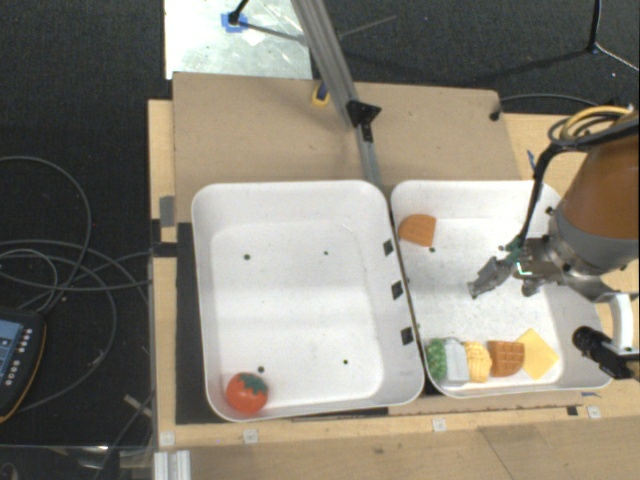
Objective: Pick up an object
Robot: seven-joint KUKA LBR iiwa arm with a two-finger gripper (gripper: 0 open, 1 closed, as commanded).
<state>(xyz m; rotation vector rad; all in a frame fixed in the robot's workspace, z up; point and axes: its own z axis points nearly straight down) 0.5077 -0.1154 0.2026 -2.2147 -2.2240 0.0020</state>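
Observation:
My gripper (487, 280) hangs over the middle of the right bin (470, 203), pointing left, with nothing visible between its fingers. An orange bread-like piece (418, 230) lies at that bin's upper left, well away from the gripper. Along the bin's front edge lies a row of toy foods: a green piece (437, 355), a pale grey piece (455, 360), a yellow corn-like piece (478, 361), a brown waffle (506, 357) and a yellow cheese wedge (539, 353). A red tomato (246, 392) sits in the front left corner of the left bin (290, 203).
A grey pole (330, 53) slants down from the top to the divide between the bins. Cables (60, 268) and a pendant (18, 353) lie on the floor at left. The arm's orange band (605, 203) stands over the right bin's right side.

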